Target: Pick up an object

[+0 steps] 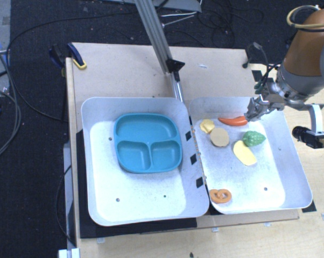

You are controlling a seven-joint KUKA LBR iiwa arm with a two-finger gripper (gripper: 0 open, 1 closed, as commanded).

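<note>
The right bin (275,181) holds several toy foods: an orange-red chili (233,121), a small yellow piece (206,126), a tan round piece (220,138), a green broccoli-like piece (254,138), a yellow lemon-like piece (245,153) and an orange pretzel (221,196) near the front left corner. My gripper (254,112) hangs over the bin's far side, just right of the chili's right end. Nothing shows between its fingers.
The left bin (103,192) carries a blue three-compartment plate (148,143). A slanted metal pole (154,26) runs from the top down to the seam between the bins. Black clips (194,157) line that seam. The arm (307,52) enters from the upper right.
</note>
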